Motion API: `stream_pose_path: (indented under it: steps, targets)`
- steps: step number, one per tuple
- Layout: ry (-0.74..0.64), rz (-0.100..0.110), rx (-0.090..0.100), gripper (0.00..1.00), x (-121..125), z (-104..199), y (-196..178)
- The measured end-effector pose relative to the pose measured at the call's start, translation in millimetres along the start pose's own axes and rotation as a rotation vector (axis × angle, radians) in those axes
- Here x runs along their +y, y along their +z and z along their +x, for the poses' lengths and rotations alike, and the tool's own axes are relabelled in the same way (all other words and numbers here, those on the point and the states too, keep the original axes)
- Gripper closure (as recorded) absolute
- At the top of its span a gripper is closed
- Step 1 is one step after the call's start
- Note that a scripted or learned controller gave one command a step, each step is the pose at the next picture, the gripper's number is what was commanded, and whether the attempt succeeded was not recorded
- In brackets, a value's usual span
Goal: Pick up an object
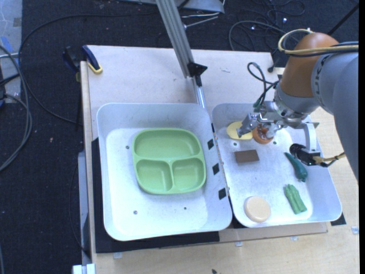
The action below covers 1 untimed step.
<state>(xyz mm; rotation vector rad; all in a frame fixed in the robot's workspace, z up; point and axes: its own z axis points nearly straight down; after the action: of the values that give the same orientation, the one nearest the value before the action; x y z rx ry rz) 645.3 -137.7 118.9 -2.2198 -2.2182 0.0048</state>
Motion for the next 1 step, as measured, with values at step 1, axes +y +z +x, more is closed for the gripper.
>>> stream_pose_path:
  steps: [1]
  targets:
    - [-0.001,-0.008,-0.002,1.00,2.1,-0.2,-14.1]
